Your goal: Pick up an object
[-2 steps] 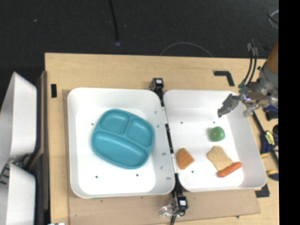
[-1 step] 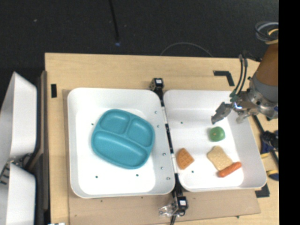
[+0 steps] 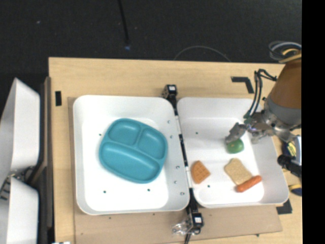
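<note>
1. Worktop (image 3: 122,78): pale wood, carries two shallow white bins side by side, dark floor beyond it. Cables trail across the floor at the top.
2. Left bin (image 3: 86,187): holds a teal divided plate (image 3: 133,150), lying flat near the bin's middle. Not the likely target.
3. Right bin (image 3: 213,111): holds four small items. Green round piece (image 3: 235,146) sits at mid-right, a waffle-like orange square (image 3: 200,172) lies near the left wall, a toast slice (image 3: 237,170) lies right of that, and a carrot-like orange stick (image 3: 248,184) touches the toast's lower edge.
4. Arm (image 3: 287,88): reaches in from the right, wrist over the right bin's far right side.
5. Claw (image 3: 246,132): hovers just above and touching-close to the green piece. Can't tell if it's apart or together, too blurred. Nothing visibly held.
6. Step, my read: approach/descent on the green piece, grasp not yet made.
7. Next move needs: centre over the green piece, drop to bin floor, close squarely. A round thing may roll out sideways.
</note>
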Controlling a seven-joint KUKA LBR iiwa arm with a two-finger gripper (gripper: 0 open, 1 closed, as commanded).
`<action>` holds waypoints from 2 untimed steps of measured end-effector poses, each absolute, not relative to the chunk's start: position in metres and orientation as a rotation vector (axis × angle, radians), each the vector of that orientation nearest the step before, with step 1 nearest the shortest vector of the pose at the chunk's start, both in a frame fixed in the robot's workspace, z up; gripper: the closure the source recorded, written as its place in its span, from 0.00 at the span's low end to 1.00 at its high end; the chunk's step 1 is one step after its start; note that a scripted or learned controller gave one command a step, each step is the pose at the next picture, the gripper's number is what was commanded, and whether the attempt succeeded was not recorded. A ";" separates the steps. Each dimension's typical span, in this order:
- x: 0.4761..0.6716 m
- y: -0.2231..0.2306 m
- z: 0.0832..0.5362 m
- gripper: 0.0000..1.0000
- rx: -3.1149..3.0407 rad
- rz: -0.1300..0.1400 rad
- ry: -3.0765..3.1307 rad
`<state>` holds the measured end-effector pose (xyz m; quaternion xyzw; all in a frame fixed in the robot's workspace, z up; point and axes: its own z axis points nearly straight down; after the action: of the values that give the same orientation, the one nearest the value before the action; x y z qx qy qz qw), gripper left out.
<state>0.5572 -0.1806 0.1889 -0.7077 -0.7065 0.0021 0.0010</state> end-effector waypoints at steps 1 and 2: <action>0.566 -0.185 0.141 0.00 -2.225 0.005 -2.218; 0.567 -0.185 0.155 1.00 -2.232 -0.004 -2.219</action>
<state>0.5674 -0.1851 0.1549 -0.7091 -0.7051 -0.0011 -0.0029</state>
